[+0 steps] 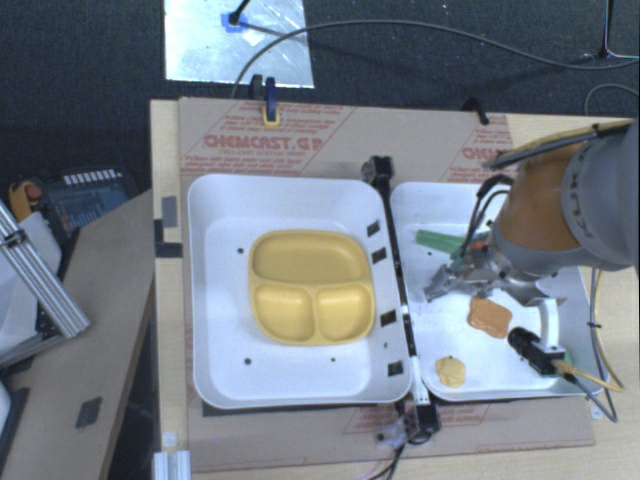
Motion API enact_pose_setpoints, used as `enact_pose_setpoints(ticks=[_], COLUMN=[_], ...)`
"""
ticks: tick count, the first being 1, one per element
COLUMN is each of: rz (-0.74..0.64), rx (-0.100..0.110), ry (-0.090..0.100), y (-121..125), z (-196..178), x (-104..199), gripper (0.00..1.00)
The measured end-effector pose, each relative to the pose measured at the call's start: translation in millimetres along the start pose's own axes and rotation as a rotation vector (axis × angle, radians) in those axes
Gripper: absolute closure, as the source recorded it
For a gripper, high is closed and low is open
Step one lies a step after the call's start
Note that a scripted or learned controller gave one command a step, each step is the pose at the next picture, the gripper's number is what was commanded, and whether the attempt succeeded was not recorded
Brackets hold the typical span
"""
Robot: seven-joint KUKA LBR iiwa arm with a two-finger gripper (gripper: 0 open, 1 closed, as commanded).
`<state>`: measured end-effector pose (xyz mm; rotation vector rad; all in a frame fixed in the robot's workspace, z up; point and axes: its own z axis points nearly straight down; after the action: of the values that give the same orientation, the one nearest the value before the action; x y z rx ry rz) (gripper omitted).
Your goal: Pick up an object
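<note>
Here the end effector point(450, 280) hangs low inside the right bin point(420, 208), its metal fingers blurred (open or closed, I cannot tell). Just beyond it, farther from the camera, lies a green object point(437, 239), partly hidden by cables. An orange-brown piece point(490, 316) sits just beside it, a small yellow piece point(451, 371) nearer the bin's front rim. The arm's bulk covers the bin's far right.

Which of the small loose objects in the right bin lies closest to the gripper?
The orange-brown toast-like piece, just below the gripper. The pale yellow lump sits farther down by the bin's front edge.
</note>
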<state>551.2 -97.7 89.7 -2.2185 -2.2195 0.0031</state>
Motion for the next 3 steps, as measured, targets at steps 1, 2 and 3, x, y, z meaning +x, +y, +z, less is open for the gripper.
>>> enact_pose_setpoints(ticks=[1,2,3], rz=[0.000,0.001,-0.004], rx=[-0.006,-0.009,-0.013], ry=[-0.002,-0.002,-0.002], y=[2,-5,-1], z=[-14,-61,-123], x=[-1,-2,4], gripper=[1.00,1.00,1.00])
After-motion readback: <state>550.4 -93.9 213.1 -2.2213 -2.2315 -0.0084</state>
